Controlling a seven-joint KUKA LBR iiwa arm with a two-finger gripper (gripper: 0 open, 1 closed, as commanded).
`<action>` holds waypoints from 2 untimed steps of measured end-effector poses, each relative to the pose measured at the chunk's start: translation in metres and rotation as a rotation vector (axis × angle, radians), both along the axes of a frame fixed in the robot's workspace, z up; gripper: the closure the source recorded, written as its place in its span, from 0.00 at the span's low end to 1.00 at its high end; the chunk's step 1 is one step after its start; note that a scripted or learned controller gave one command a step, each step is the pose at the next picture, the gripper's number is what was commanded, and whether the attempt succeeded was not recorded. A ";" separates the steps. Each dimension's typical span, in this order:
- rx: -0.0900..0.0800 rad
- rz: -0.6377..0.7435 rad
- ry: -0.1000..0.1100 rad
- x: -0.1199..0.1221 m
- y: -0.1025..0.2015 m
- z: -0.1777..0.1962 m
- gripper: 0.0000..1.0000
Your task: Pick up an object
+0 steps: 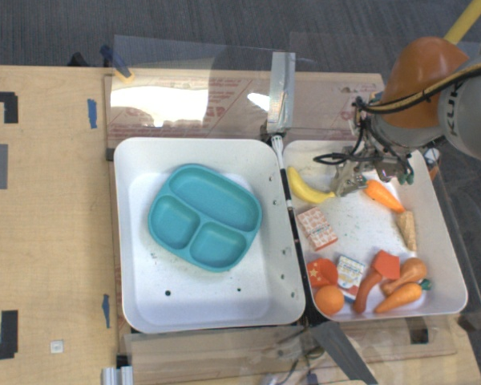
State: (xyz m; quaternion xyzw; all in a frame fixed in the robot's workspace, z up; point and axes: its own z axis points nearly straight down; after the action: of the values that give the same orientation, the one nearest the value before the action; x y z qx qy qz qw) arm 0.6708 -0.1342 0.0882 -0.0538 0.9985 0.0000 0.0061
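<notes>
Left bin [136, 295]: a teal three-compartment plate [206, 216] lies near its middle, tilted relative to the bin walls. Right bin [445, 239]: toy food is scattered across it. A banana [306, 188] lies at the far left, close to the dividing wall; a small patterned box [317, 226] lies just nearer. At the near edge sit an orange [329, 299], a red piece [321, 272], a small printed carton [350, 272], a sausage [366, 290], a red-orange block [386, 264] and two carrots [402, 285]. A bread stick [406, 229] lies by the right wall. The gripper [354, 180] hangs over the far part, between the banana and another carrot [383, 196]; whether its jaws are spread or closed cannot be told.
</notes>
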 end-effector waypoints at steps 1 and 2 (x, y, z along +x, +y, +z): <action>-0.007 0.288 0.005 -0.048 -0.081 0.000 1.00; -0.005 0.289 0.005 -0.048 -0.080 -0.001 0.00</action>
State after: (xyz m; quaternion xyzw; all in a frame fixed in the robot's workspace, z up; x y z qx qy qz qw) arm 0.6227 -0.2138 0.0875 -0.1972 0.9804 -0.0015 0.0036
